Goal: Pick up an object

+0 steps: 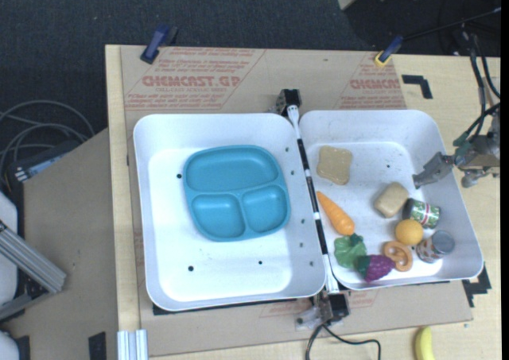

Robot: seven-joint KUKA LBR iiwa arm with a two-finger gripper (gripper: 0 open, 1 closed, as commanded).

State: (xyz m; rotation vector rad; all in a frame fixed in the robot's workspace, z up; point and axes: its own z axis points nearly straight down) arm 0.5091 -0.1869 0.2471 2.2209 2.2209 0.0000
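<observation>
The left bin (159,191) holds just a blue divided plate (236,191), sitting flat in the middle, probably parked there as a drop spot, with lots of bare white around it. All the pickable stuff is crowded in the right bin (366,124), mostly bunched toward its lower right corner, so anything grabbed there has neighbours touching it.

Going across that bin: a tan bread slice (335,164) lies alone near the top, easiest to reach I'd guess. Below it an orange carrot (336,213) lies at a slant next to the divider, then a green leafy thing (349,249) and a purple piece (378,268) right against each other. A pretzel (397,255) sits under a yellow-orange fruit (409,232), with a beige lump (390,199) above and a small can (424,213) lying on its side just beside it. A greyish object (436,245) is too blurry to name.

The gripper (433,168) hangs at the right rim of the bin, at the middle right of the frame, nothing between its fingers that I can see. How far apart they are, I can't tell.
</observation>
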